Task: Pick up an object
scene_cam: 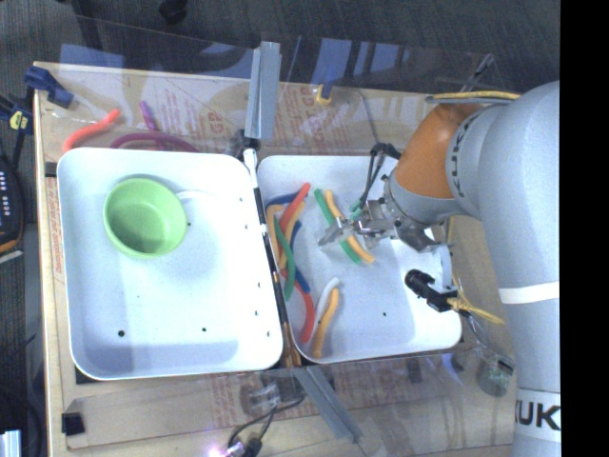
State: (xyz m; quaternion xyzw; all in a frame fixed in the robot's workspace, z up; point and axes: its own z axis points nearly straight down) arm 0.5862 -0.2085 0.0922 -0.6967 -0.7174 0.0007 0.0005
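The right bin (400,322) holds several coloured curved strips. A red strip (296,208), a green one (284,248) and a blue one (294,276) lie bunched along its left wall. An orange strip (326,318) and another red strip (307,318) lie near the front. My gripper (346,233) is low in the middle of this bin. It sits right over a yellow strip (360,249), with a green strip (325,207) just to its upper left. Whether the yellow strip is gripped is hidden by the gripper body.
The left bin (171,341) holds a green bowl (146,218) at its back left. A metal divider (262,89) stands between the bins at the back. Orange and purple odds (105,122) lie on the bench behind the left bin.
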